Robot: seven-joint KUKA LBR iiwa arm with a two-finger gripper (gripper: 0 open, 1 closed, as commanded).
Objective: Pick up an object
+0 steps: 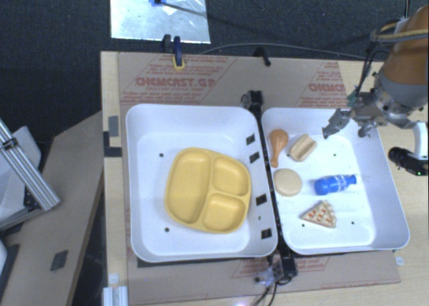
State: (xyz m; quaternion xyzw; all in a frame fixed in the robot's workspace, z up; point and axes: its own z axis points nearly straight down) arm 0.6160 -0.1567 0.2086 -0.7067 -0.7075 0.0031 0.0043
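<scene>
Five toy foods lie untouched in the right white bin [382, 184]; open two-finger gripper [348, 124] hovers over its far edge, empty.

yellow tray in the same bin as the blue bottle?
No, the yellow tray lies in the left bin, while the blue bottle lies in the right bin.

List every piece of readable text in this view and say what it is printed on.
"CHEMCAST GP": red print on the brown board under the bins, upper left; reads roughly so, blurred.
Same red print, upper right near and along the board's bottom edge: too blurred to read.
Blue bottle: no legible label.
</scene>
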